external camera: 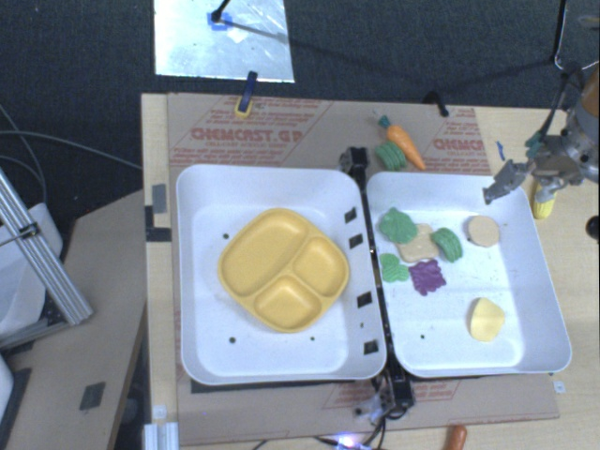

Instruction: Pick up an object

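At the right bin's [553,279] far right edge, the gripper [511,178] hovers, finger spacing seemingly unreadable

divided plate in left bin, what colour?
Yellow. The divided plate shows plainly in the camera view.

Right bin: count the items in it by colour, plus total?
Green: 3
Purple: 1
Tan/beige: 2
Pale yellow: 1
Total: 7
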You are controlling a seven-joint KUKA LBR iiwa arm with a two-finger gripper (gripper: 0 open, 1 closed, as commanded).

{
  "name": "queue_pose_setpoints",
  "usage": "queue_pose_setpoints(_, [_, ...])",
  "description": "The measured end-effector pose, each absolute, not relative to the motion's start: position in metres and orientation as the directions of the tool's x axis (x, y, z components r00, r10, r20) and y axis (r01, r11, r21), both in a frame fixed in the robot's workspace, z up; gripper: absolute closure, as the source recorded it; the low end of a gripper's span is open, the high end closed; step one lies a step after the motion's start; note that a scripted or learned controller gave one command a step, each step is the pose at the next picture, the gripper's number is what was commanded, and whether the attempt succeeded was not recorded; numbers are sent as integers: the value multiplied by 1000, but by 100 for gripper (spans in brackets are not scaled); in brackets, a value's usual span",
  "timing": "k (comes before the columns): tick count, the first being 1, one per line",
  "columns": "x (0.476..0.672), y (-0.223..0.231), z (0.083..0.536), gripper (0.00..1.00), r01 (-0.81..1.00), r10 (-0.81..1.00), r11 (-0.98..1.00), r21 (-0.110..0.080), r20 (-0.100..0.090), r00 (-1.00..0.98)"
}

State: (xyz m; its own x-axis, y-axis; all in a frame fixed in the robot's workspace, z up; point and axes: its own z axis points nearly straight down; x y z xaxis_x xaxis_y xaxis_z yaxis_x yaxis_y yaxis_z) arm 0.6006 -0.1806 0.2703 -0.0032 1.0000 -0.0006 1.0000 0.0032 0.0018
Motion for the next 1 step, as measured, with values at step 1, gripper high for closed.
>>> queue_pose_setpoints(1, [543,-196,181,0,1000,1000,-2,-9,2,2])
